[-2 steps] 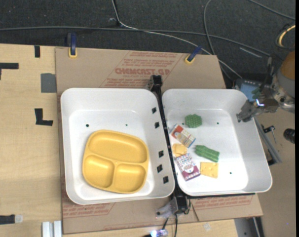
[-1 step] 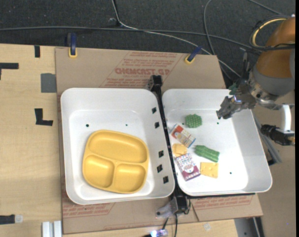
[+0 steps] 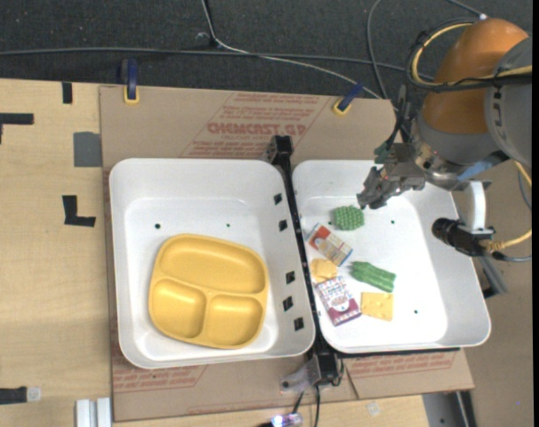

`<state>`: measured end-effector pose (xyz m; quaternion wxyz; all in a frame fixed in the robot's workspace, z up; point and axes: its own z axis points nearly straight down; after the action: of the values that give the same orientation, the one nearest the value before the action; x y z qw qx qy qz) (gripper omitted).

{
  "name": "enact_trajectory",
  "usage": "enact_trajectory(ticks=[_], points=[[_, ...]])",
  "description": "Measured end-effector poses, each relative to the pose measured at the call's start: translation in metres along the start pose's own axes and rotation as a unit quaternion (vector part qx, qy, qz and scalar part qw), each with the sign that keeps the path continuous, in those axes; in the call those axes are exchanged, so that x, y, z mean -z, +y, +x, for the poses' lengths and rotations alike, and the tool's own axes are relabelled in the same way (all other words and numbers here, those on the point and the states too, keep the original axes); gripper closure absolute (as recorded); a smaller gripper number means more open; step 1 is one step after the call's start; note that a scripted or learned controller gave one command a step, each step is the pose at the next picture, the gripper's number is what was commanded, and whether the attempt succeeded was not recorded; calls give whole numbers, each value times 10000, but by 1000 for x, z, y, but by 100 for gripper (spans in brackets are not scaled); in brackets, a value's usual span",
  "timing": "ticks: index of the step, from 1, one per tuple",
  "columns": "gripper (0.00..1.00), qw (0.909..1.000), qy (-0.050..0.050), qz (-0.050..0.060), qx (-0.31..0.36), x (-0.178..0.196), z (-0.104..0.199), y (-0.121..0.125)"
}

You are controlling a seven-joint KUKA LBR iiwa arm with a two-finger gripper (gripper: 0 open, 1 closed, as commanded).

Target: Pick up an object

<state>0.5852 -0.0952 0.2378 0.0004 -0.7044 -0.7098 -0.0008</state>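
Gripper (image 3: 374, 196) hovers over the right bin (image 3: 447, 274), at one o'clock from the small green object (image 3: 348, 218) just beside it; its opening cannot be told, and nothing shows in its grasp. At nine o'clock, the left bin (image 3: 136, 194) holds a yellow divided tray (image 3: 209, 290).

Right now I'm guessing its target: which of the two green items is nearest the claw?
The round bumpy green one, just below-left of the claw. The long green one lies farther down the right bin.
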Motion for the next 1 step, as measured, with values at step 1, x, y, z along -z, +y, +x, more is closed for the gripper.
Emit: enact_trajectory(ticks=[1], points=[[100,10000,-3,14,-11,-9,44,7]])
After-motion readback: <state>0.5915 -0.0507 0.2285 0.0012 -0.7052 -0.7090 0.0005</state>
